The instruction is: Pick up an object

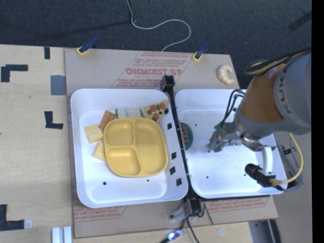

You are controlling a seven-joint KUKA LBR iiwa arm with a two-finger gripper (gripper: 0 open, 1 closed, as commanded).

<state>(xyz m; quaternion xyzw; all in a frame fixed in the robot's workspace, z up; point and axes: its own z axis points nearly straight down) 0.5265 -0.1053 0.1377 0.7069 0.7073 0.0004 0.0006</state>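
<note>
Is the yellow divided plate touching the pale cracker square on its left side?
Touching. The camera view shows the yellow divided plate with its left rim overlapping the edge of the pale cracker square, no white bin floor between them.

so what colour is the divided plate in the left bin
Yellow: the divided plastic plate with three compartments is a plain pale yellow, clearest in the camera view.

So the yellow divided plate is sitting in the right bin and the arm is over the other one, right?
Not quite. The camera view shows the yellow divided plate lying in the left bin, with flat food pieces around its upper and left edges. The gripper hangs over the right bin, so the arm is over the other one, as you said.
</note>
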